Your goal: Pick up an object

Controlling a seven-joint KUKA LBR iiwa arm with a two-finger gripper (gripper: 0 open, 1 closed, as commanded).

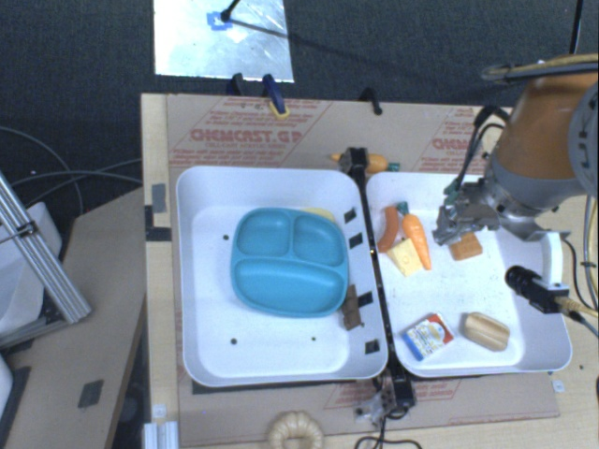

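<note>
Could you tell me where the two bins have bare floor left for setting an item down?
Left bin: bare strips surround the blue divided plate, widest along the near wall. Right bin: a free patch lies between the carrot, the snack packet and the bread roll. Its far half is crowded, with the hand above.

Red "CHEMCAST GP" print, mirrored, on the brown board (pixel 253 129) under the bins.
</note>
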